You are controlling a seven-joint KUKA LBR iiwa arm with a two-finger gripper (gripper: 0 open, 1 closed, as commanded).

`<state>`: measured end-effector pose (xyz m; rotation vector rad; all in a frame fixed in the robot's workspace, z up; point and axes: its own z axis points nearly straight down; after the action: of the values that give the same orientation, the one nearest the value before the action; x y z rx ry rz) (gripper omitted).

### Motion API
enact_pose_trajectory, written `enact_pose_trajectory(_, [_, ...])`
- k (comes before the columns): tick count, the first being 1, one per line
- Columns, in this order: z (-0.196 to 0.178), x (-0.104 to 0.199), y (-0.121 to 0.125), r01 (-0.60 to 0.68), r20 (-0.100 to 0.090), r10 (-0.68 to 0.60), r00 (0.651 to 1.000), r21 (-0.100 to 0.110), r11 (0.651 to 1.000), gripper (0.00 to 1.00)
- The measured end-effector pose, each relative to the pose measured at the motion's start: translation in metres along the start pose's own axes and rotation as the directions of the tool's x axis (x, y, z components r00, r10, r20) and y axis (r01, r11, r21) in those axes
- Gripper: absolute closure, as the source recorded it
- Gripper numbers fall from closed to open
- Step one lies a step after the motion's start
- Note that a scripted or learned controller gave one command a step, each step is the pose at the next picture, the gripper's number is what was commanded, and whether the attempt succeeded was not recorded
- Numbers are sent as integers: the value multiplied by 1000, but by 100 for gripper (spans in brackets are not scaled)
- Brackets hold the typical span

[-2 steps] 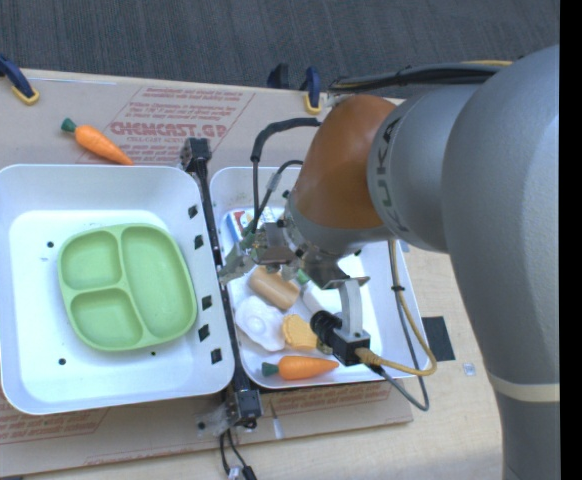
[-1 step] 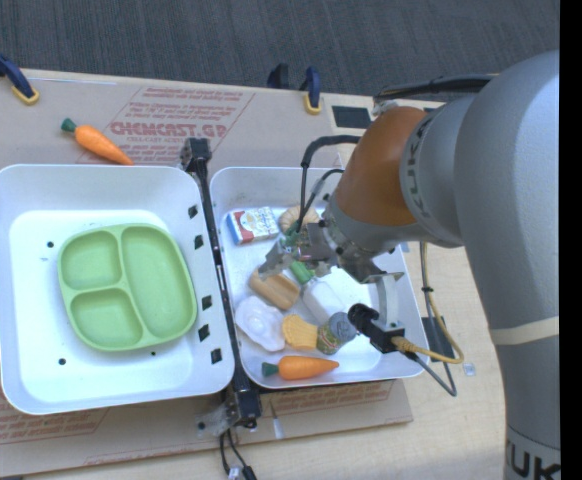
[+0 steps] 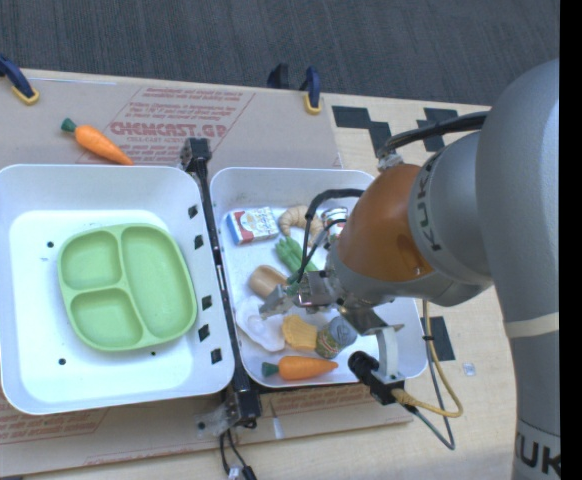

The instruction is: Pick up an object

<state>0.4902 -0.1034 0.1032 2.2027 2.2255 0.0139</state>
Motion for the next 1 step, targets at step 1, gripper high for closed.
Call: enact_pose_trajectory(1, [-10,-2,0,4,3,-4,1000,1,1000,100])
